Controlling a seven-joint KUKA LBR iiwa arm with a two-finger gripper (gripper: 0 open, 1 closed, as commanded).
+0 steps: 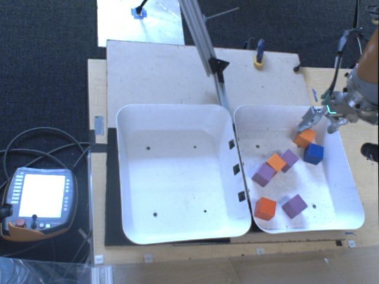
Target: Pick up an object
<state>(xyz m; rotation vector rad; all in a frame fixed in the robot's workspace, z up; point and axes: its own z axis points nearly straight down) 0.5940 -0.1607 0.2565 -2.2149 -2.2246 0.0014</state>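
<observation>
In the right-hand bin (350,203) lie six small cubes, all loose on the white floor. The gripper (320,120) hangs at the bin's far right side, just above and beside an orange cube (305,138); its two fingers stand apart — one to the left of the cube's far edge, one further right — and nothing sits between them. A blue cube (314,153) lies just near and right of that orange one, almost touching it. Toward the middle, another orange cube (276,161) is wedged between two purple cubes, one (289,159) to its right and one (264,174) to its near left, all three touching or nearly so. At the near end, an orange cube (266,208) and a purple cube (294,206) sit apart from each other.

The cubes look light, stiff and matt — probably foam or painted wood — so they should neither crush nor slip much. Flat opposite faces are the place to pinch. The far orange cube is the likeliest target, though the blue neighbour crowds one side; the two near cubes offer freer faces. The left bin (127,158) holds nothing relevant.
</observation>
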